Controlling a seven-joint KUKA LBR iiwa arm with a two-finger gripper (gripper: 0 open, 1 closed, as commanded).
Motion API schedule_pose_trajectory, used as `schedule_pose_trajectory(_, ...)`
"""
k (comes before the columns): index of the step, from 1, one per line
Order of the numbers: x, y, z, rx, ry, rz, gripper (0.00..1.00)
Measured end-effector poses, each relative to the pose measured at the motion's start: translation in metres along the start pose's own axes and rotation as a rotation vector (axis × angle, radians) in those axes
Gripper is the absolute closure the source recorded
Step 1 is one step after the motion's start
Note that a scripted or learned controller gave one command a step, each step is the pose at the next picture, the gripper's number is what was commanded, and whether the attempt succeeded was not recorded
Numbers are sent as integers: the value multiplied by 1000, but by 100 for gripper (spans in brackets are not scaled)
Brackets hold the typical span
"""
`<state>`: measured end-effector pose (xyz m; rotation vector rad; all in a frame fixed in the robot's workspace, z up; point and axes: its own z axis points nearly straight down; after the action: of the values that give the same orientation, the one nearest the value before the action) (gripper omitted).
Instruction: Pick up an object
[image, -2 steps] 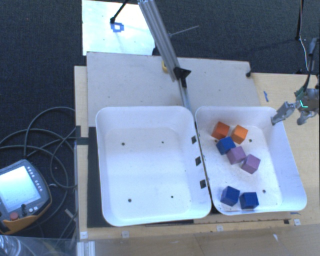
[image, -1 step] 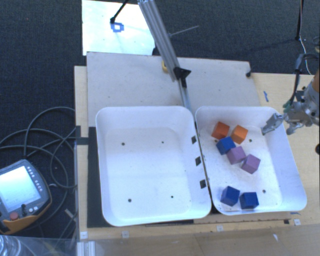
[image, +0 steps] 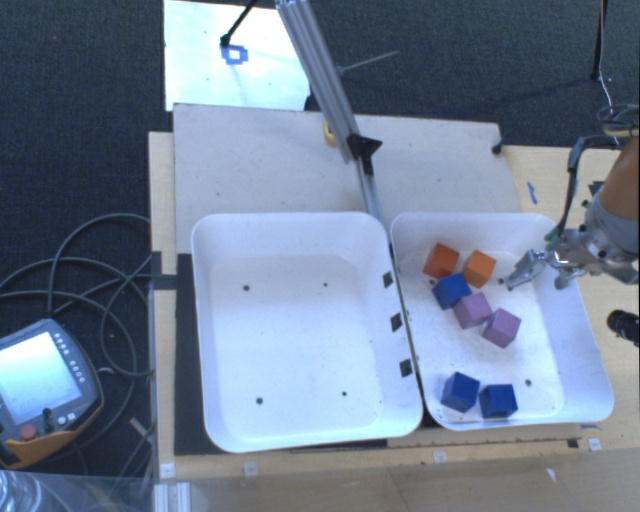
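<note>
The right bin (image: 583, 352) holds several cubes. Two orange cubes (image: 440, 261) (image: 479, 268) lie near its back, with a blue cube (image: 451, 290) just in front of them. Two purple cubes (image: 472, 309) (image: 501, 327) sit in the middle. A pair of blue cubes (image: 460, 391) (image: 497, 400) rests by the front wall. My gripper (image: 541, 275) hangs over the bin's right part, to the right of the orange cubes and apart from them. Its fingers are open with nothing between them.
The left bin (image: 290, 330) sits beside the right one, with black clips (image: 396, 322) along the shared rim. A metal pole (image: 325, 75) slants across the back board. Cables and a teach pendant (image: 40, 390) lie on the floor at left.
</note>
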<state>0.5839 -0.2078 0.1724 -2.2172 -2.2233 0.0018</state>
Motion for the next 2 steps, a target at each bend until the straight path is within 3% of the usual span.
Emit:
schedule_pose_trajectory(1, 6, 6, 59, 1, 1, -2, 0)
schedule_pose_trajectory(2, 5, 8, 44, -7, -2, -3, 100)
